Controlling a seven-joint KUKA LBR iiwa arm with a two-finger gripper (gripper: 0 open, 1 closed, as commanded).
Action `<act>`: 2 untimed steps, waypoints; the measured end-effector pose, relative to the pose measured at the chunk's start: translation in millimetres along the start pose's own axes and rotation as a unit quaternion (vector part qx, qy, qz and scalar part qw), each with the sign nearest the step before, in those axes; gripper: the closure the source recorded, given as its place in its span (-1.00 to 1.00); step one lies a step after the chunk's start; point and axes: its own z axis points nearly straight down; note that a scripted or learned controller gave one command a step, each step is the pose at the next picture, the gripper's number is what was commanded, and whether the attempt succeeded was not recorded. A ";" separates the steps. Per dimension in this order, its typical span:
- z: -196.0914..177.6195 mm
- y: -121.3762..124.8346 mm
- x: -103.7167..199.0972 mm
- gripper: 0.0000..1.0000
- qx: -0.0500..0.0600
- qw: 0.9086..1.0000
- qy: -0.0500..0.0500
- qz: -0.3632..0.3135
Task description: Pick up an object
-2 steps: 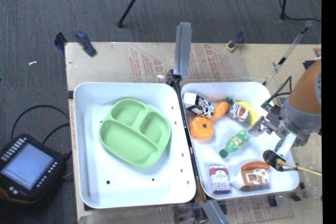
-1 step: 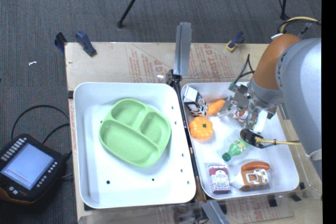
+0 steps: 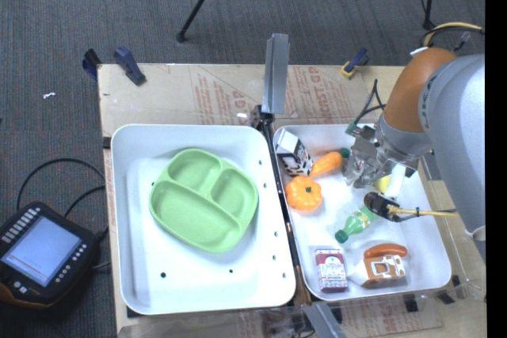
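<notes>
Two white bins are carried side by side on the surface. A green divided plate (image 3: 204,199) lies in the left bin (image 3: 131,265). The right bin (image 3: 440,253) is crowded: a small carton (image 3: 291,153), a carrot (image 3: 325,164), an orange pumpkin (image 3: 304,194), a green bottle (image 3: 353,225), a red packet (image 3: 330,268), a hot dog (image 3: 385,252) on a small box (image 3: 383,268), and a yellow item (image 3: 394,184) partly hidden by the wrist. The gripper (image 3: 367,172) is lowered over the upper part of this bin, just right of the carrot and above the bottle. Whether the jaws are parted or closed cannot be told, and nothing is seen between them. No object has been lifted yet. A miss is judged likely, since the things lie close together: the rounded carrot could be nudged aside, or two items could be caught at once and dropped.
</notes>
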 end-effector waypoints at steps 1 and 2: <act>-128.9 40.6 -23.2 1.00 -0.005 0.999 0.002 0.038; -174.7 25.1 2.7 1.00 -0.004 1.000 0.001 -0.023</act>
